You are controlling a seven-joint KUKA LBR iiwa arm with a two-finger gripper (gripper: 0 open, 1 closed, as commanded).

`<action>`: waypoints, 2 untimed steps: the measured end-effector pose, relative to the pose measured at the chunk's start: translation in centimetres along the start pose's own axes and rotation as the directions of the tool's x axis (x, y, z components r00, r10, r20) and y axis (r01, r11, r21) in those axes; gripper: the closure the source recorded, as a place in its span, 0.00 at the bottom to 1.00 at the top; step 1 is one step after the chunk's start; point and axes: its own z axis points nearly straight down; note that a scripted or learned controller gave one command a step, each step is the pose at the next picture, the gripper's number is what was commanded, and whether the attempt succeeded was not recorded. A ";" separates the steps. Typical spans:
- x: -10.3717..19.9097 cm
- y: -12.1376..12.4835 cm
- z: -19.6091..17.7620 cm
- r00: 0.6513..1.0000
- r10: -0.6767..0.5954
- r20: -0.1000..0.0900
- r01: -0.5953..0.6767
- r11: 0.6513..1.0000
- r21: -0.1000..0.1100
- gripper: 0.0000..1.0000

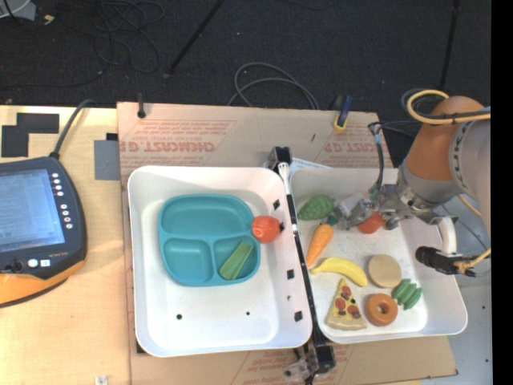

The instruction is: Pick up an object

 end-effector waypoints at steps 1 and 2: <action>0.0 -0.1 -1.2 1.000 0.000 -0.004 0.000 1.000 0.007 1.00; 0.0 -0.1 -1.2 1.000 -0.001 -0.003 0.001 1.000 0.006 0.00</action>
